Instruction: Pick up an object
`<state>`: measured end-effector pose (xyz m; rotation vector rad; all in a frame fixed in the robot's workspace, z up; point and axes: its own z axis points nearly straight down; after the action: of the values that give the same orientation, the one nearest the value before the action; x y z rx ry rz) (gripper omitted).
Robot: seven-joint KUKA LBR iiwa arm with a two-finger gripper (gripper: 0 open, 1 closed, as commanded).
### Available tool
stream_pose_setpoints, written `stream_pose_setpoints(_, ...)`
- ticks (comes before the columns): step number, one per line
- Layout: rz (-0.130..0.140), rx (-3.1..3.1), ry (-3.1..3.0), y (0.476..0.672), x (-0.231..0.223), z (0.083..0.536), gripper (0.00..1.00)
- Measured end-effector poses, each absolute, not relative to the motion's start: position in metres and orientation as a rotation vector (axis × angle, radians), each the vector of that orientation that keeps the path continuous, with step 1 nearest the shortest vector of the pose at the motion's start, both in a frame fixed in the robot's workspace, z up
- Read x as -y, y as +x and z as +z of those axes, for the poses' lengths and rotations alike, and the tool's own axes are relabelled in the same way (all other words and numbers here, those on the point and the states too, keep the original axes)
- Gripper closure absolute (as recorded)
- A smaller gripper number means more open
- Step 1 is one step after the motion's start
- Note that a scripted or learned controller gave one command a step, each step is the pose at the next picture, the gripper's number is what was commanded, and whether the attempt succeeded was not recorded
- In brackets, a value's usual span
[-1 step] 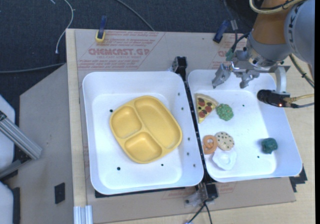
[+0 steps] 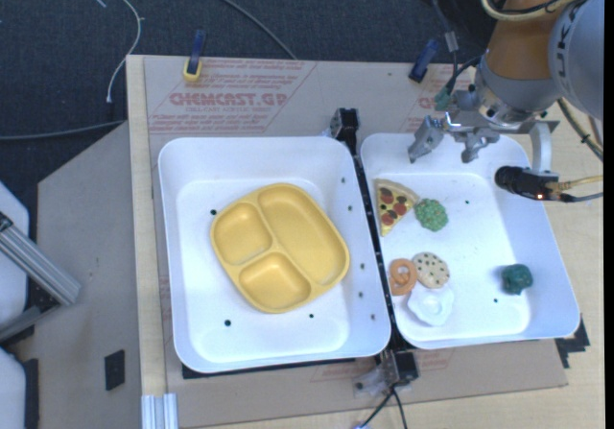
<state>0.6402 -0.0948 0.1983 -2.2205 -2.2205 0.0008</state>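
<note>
My gripper [image 2: 443, 151] hangs over the far edge of the right bin [image 2: 484, 226], open, with nothing between its fingers. Just nearer than it lie a pizza slice [image 2: 393, 205] and a light green broccoli piece [image 2: 431, 215], side by side at the bin's left. Further toward the front sit an orange pretzel [image 2: 402, 274], a chocolate-chip cookie [image 2: 433, 270] and a white fried egg [image 2: 431, 306], packed close together. A dark green piece [image 2: 517, 277] lies alone at the bin's right.
The left bin [image 2: 192, 187] holds a yellow divided plate [image 2: 278, 247]. A black clamp [image 2: 343, 122] stands between the bins at the back. A black cylinder with a cable [image 2: 523, 181] juts from the arm over the right bin's right side.
</note>
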Motion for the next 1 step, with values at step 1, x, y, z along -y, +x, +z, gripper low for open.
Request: stream_pose_setpoints(1, 0.007, 2.216, -2.217, 0.6349, 0.0982, 0.1366, 0.0)
